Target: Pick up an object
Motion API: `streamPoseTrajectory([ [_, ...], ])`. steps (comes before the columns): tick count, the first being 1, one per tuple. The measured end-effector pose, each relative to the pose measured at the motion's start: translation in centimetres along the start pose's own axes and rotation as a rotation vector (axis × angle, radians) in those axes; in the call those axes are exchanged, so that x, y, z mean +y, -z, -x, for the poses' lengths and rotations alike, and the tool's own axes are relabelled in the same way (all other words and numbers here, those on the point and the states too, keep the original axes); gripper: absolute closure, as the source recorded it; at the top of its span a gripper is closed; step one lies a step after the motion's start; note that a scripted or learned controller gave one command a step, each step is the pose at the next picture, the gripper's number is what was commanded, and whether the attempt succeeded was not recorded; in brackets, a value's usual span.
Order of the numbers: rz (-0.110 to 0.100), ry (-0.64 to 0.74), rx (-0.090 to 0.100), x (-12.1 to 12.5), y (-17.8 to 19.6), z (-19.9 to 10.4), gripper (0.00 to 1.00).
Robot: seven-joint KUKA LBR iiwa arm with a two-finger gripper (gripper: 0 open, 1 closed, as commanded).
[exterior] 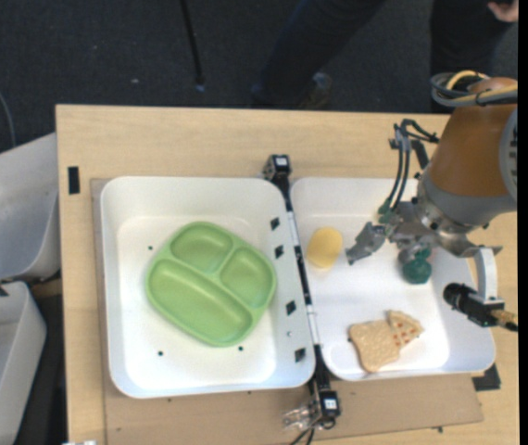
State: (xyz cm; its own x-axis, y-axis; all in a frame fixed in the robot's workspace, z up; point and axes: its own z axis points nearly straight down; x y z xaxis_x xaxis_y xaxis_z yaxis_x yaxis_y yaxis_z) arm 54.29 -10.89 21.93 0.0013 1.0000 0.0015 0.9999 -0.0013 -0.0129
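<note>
Pickup hasn't happened yet imo: gripper [368, 242] hangs open with nothing between its fingers just beside the yellow lump [325, 247], which sits in the right bin [338, 360].

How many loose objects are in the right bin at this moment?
3: a yellow lemon-like piece near the divider, a tan toast slice at the front, a dark green object beneath the arm's wrist. The arm may hide more.

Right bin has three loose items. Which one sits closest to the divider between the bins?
The round yellow object, lying just beside the divider. The small dark green object sits farther right, under the arm, and the tan toast-shaped piece lies toward the front edge.
</note>
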Motion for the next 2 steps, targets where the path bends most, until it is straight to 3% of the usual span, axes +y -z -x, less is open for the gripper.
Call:
streamPoseTrajectory([
  [1, 0.014, 0.003, -0.002, 0.3, 0.7, 0.0, 0.00],
  [2, 0.009, 0.000, -0.002, -0.6, -4.2, -0.1, 0.00],
])
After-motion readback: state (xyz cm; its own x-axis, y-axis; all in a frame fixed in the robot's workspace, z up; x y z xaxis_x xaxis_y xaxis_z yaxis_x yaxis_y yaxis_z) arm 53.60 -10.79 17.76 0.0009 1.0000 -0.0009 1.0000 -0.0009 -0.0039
